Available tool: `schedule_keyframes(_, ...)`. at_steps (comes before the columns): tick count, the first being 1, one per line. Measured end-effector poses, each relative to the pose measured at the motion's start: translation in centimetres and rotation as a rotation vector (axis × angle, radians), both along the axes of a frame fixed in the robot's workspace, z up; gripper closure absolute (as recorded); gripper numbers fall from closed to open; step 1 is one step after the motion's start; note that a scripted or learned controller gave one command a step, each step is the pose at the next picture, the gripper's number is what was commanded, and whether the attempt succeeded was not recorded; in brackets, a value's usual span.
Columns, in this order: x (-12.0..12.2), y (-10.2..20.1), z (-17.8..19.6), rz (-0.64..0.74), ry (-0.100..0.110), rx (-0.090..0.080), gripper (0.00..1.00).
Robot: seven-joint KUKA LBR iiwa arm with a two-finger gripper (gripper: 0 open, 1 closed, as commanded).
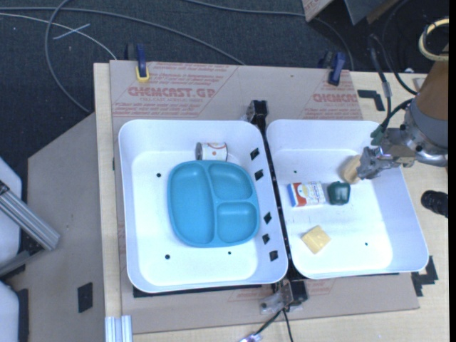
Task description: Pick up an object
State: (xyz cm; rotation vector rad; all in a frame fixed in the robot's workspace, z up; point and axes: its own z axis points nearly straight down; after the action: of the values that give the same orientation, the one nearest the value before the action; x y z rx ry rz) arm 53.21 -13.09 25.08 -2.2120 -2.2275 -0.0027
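Cardboard-topped worktop [178, 84] over dark carpet, two white bins: left bin [135, 191] has a blue divided plate [212, 202] with a small can [211, 150] just behind it, label too blurred to read. Right bin [399, 234] has a white tube with a green cap [318, 193] at centre, a yellow block [315, 239] just in front of it, and a tan object [350, 169] behind the cap, partly hidden by the gripper [371, 164]. Arm enters from the right, cut off at the frame edge, wrist low over the tan object; can't tell whether the jaws are open or closed.
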Motion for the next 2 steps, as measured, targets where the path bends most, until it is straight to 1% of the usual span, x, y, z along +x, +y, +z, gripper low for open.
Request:
schedule_keyframes(1,0.8,4.7,-1.2,-0.001,0.003,0.001,1.00)
schedule_keyframes(2,0.7,10.4,-1.4,-0.001,0.002,0.001,1.00)
